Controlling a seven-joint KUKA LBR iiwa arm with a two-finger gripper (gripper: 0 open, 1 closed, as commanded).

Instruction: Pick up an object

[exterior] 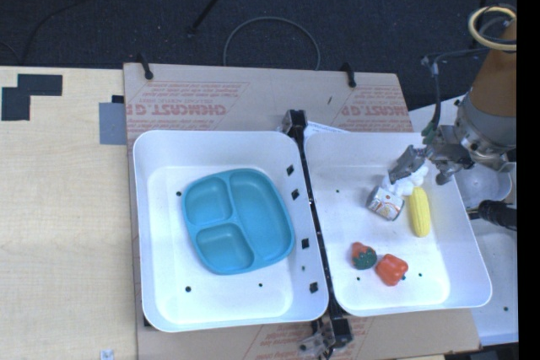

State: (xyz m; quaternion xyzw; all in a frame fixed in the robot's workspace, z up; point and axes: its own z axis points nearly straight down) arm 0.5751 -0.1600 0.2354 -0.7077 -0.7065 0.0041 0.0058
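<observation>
The gripper (411, 173) hangs low over the right bin (472, 287), reaching in from the right side. Its pale fingertips sit right at the top of a small grey-and-white carton (385, 204), close enough that they seem to touch it, but I cannot tell how wide the fingers stand or whether anything is caught between them.

Taking that carton as the mark: a yellow corn cob (419, 212) lies just beside it on the right, running lengthwise toward the bin's near edge. Below the carton, a little apart, sit a small red-and-green piece (363, 256) and an orange-red pepper (391, 269), the two nearly touching. Well to the carton's left, past the black divider (310, 219) between the bins, the left bin (156, 265) holds a blue three-part tray (238, 220).
</observation>
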